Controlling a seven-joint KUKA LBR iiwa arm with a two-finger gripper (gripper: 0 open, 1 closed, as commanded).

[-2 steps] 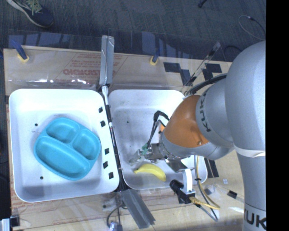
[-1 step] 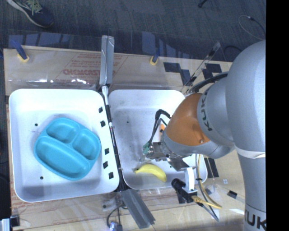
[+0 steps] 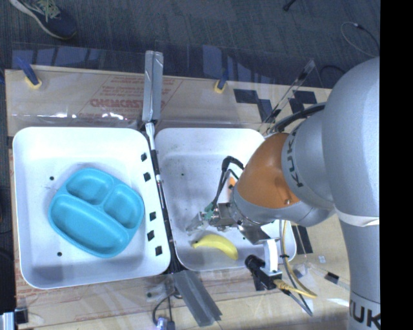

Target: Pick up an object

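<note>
A yellow banana (image 3: 217, 245) lies in the right bin (image 3: 175, 193), near that bin's front wall. Just above it hangs the claw (image 3: 205, 219), low over the bin floor and close to the banana; the two look apart, though the gap is small. Whether the claw is spread or closed I cannot tell — it is small and partly hidden under the wrist.

The arm (image 3: 322, 174) comes in from the right and covers much of the right bin; its orange band (image 3: 268, 174) sits over the bin's far side, with black cables looping beside it.

In the left bin (image 3: 32, 206) rests a blue plate (image 3: 95, 211) with three compartments, well apart from the banana and shut off from it by the black-marked divider between the two bins.

Both bins are white and shallow, and stand side by side on a pale wooden bench (image 3: 77, 90) with faint red print along its back. A grey metal bar (image 3: 152, 87) runs up from the seam between the bins, and another grey piece (image 3: 197, 298) sticks out at the front. Beyond the bench lies dark carpet — a shoe (image 3: 45, 16) shows at the top left corner.
</note>
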